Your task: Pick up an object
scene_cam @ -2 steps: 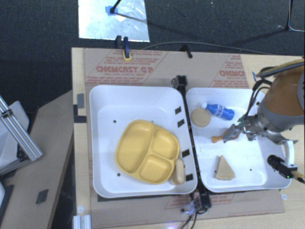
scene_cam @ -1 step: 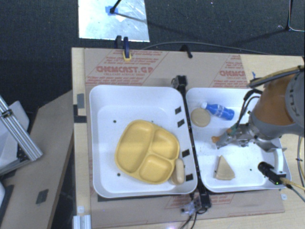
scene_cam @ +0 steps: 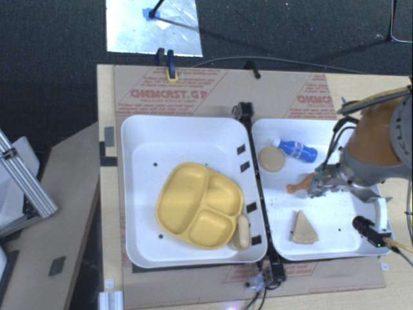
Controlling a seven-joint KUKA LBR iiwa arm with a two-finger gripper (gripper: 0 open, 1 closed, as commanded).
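A dark speckled carpet floor (scene_cam: 290, 18) surrounds the pale wooden bench (scene_cam: 106, 192). At twelve o'clock a shiny silver square sheet (scene_cam: 153, 18) lies on it. At nine o'clock stands a slanted grey aluminium rail (scene_cam: 26, 179).

light: bright, even | glare: white bins (scene_cam: 193, 134) washed out | focus: slightly soft

The brown protective sheet (scene_cam: 193, 89) under the bins carries red print reading "CHEMCAST GP" (repeated across it). Smaller lines beneath are illegible.
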